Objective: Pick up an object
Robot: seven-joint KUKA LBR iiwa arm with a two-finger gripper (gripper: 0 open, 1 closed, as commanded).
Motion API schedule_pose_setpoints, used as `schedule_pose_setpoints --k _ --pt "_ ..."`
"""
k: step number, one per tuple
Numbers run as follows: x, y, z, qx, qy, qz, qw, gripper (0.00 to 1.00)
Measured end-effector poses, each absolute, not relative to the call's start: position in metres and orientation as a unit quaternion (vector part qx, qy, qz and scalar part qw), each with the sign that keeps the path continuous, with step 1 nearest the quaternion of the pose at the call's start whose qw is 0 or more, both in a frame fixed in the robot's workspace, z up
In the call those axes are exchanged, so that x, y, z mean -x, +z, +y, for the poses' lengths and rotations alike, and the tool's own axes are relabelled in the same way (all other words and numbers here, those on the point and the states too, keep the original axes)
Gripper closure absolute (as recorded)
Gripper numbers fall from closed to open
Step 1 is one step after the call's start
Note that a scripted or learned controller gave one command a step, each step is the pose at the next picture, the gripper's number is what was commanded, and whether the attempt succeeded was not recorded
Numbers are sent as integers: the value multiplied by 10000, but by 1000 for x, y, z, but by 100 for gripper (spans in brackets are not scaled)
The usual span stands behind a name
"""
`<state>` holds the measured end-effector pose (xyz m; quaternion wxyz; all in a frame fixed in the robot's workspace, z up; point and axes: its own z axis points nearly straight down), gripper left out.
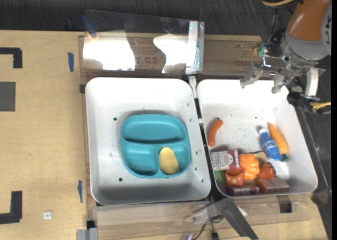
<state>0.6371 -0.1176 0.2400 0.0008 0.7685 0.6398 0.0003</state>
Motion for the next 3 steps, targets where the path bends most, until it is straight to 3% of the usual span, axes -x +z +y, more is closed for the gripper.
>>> schedule_pose_setpoints --k 1,2,3 --pt "-553 167 -132 -7787 -35 6273 -35 0" --pt "-653 147 -192 -7120 -8 7022 -3 0" --pt "-584 134 -198 -7437 -12 6685 -17 0"
